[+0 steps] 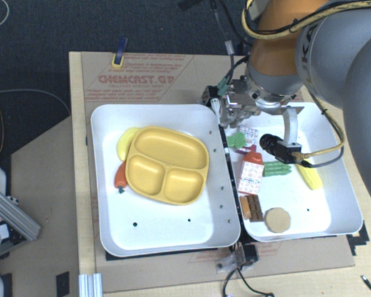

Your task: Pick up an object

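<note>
Two shallow white bins sit side by side on a brown cardboard sheet printed with red lettering (136, 79). The left bin (105, 166) holds a yellow plastic tray with three compartments (167, 164), lying at a slight tilt across the middle of the bin; a yellow banana-shaped piece (125, 142) pokes out from under its upper left edge, and an orange-red carrot-shaped toy with a green tip (120, 177) lies against its left side. The right bin (340, 197) carries the smaller things that could be picked: a green leafy toy (237, 142) near the bin's left wall, a red and white printed packet (251, 173) just below it, a small white wrapper with coloured dots (248, 133) above, a green flat piece (276, 169) to the right of the packet, a yellow corn-like piece (310, 177) further right, a brown chocolate-bar-shaped block (251, 208) near the bin's lower left, and a round tan cookie-like disc (277, 220) beside it. The grey arm with its orange band (284, 23) reaches in from the right and hangs over the upper left part of the right bin, with the gripper (235, 113) low near the divide between the two bins, just above the green leafy toy. Whether its claw is spread or pressed together cannot be told from this slant, and no object is seen between it. A black cylindrical part with a yellow cable (278, 148) hangs off the wrist over the middle of the right bin.
</note>
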Available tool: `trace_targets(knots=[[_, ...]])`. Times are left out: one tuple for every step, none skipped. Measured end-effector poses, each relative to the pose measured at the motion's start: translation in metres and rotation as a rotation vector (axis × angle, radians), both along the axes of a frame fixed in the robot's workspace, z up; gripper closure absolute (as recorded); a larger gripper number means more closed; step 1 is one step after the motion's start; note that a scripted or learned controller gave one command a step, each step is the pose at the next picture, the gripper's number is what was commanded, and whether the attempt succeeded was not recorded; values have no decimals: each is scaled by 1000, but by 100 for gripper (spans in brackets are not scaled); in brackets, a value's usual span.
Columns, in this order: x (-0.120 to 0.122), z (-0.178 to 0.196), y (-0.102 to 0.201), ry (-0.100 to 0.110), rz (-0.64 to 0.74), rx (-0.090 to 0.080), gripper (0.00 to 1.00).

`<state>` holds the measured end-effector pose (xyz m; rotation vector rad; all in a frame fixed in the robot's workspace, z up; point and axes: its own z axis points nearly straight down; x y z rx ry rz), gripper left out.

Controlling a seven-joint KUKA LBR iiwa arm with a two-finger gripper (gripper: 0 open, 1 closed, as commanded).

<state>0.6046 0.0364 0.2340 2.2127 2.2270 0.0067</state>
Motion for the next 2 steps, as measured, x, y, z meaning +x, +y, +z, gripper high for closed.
trace_targets(knots=[[-10,-20,1,9,-6,-1,100],[6,-7,1,1,-4,-2,100]])
